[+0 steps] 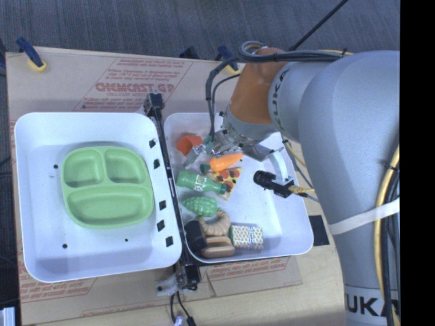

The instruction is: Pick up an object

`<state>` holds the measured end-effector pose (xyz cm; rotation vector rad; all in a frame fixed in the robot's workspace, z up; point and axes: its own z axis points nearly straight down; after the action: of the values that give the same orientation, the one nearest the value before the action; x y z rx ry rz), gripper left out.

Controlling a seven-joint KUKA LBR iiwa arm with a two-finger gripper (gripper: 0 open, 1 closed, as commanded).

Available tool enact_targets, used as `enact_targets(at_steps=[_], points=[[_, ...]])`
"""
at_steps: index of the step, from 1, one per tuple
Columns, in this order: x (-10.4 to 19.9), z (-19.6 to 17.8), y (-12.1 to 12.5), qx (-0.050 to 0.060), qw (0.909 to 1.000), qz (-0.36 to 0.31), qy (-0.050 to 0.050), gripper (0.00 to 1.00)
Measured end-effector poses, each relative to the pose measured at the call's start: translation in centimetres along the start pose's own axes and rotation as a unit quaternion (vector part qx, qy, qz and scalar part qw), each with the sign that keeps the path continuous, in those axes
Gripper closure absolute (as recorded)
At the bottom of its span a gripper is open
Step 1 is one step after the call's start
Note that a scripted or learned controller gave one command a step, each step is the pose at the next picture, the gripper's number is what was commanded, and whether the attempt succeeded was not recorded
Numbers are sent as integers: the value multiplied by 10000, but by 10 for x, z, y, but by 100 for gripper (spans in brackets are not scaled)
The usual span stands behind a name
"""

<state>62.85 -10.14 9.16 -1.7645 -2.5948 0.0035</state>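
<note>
Lying just beside claw [215, 147], orange carrot toy [227, 161], right bin [289, 212]

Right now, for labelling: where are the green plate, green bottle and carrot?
green plate [107, 206], camera view, large lower compartment.
green bottle [195, 180], camera view, its body.
carrot [226, 161], camera view, orange middle.

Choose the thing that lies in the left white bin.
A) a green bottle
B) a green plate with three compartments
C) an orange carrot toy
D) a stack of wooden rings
B: the green plate lies flat on the floor of the left bin, its three compartments facing up, whereas the other three things lie in the right bin.
</note>
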Motion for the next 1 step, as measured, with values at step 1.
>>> enact_targets(at_steps=[1], points=[[13,0,-25,-3,9898,-1428,-2,0]])
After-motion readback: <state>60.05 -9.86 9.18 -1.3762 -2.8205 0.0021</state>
